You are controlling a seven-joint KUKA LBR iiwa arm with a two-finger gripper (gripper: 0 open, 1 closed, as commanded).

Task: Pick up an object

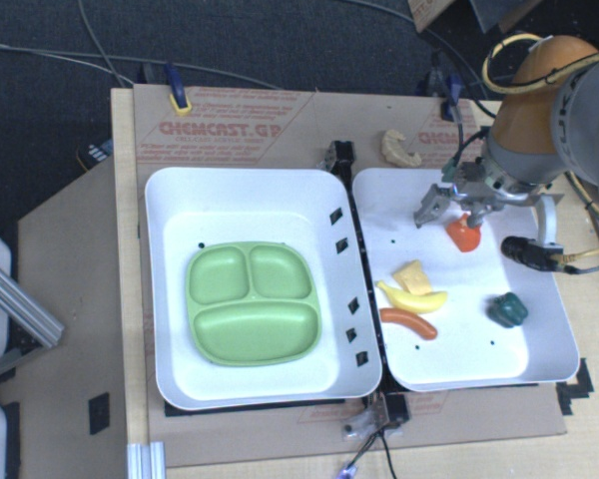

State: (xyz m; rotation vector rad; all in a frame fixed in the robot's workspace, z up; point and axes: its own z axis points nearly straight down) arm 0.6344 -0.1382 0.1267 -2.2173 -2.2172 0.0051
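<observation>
hot dog beside banana

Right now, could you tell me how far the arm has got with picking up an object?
Done: the gripper has reached the right bin, just above the small red object. In hand: nothing visibly between its fingers. Left: gripping and lifting; the banana, sausage and green object lie untouched.

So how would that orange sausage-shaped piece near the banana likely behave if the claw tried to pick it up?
The orange sausage is slim, rounded and looks glossy, so it may slip between fingertips or roll on the white bin floor. It seems a small plastic toy, probably light and stiff. It lies right by the banana, so a grasp could nudge both.
</observation>
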